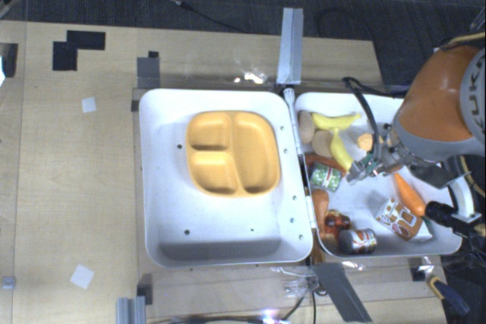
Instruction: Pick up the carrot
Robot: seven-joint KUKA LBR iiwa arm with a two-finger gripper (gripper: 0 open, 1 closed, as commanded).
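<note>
Camera view, looking down at a slant on the bench [68, 186]. Two shallow white bins sit side by side. The left bin [163, 186] holds a yellow compartment tray [231, 152], lying flat near the bin's middle, with three sections.

The right bin [357, 201] holds a cluster of items. Along its far-left part lie two bananas [336, 120], one near the back rim and one angled toward the bin's middle, with a tan rounded item [325, 142] between them. A small green-and-white packet [326, 177] lies just in front of these, near the bin's left wall. A reddish elongated item [320, 202] lies along that wall, and a dark can [357, 240] rests at the front rim. A printed brown-and-white carton [399, 218] lies toward the right front.

The carrot [409, 194] lies in the right half of the right bin, slanted, just behind and touching the carton.

The arm [444, 106] reaches in from the right, its orange band over the bin's right rear. The gripper [368, 165] is low over the bin's middle, left of the carrot and apart from it. Whether the pincer is open or closed cannot be told; nothing is visibly held.
</note>
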